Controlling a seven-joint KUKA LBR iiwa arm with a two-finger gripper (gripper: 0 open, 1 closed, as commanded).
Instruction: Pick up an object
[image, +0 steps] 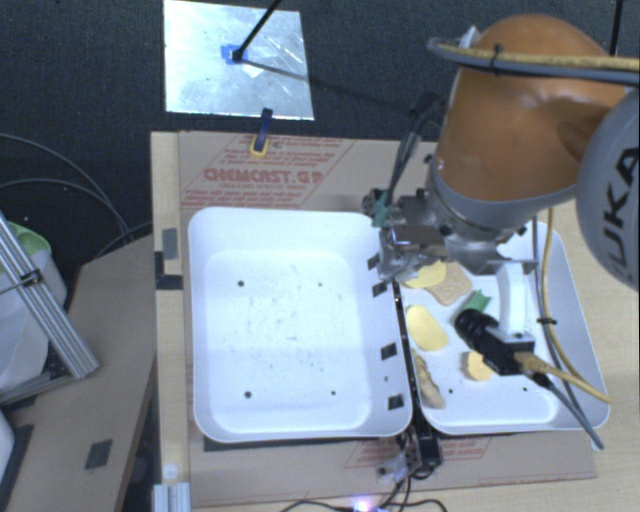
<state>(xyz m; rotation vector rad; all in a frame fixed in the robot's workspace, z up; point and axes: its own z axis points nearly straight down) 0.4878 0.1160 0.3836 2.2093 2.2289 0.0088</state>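
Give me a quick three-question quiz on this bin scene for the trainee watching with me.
1. True or false: the loose objects lie in the right bin, not the left bin.
2. Multiple choice: the arm hangs over A) the left bin's middle, B) the right bin's far end, C) the cardboard in front of the bins.
3. Short answer: what colour is the small piece beside the tan slice?

Key: 1 true. 2 B. 3 green.
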